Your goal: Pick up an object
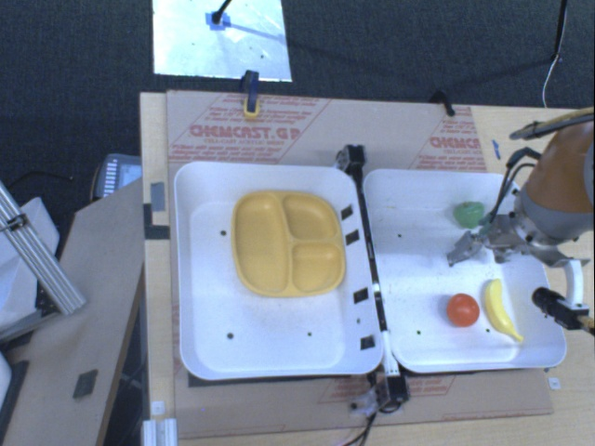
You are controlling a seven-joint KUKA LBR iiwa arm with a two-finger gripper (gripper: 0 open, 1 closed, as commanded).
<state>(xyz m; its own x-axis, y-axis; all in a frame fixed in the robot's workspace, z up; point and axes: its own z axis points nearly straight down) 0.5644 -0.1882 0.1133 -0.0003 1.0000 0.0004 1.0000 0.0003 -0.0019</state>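
Three small objects lie in the right bin (418, 342). A green lump (469, 214) sits near its far side, a red ball-shaped fruit (462, 310) lies near the front, and a yellow banana (500, 310) lies just right of the red fruit. My gripper (483, 247) hangs over the right bin between the green lump and the two front objects, a little below the green one. It carries nothing that I can see. The grey arm with its orange band (562, 170) comes in from the right edge.
The left bin (200, 342) holds a yellow divided plate (286, 242). A black hinge strip (363, 249) runs between the two bins. The bins rest on a cardboard sheet (279, 133) on the bench. A metal rail (37, 258) juts in at the left.
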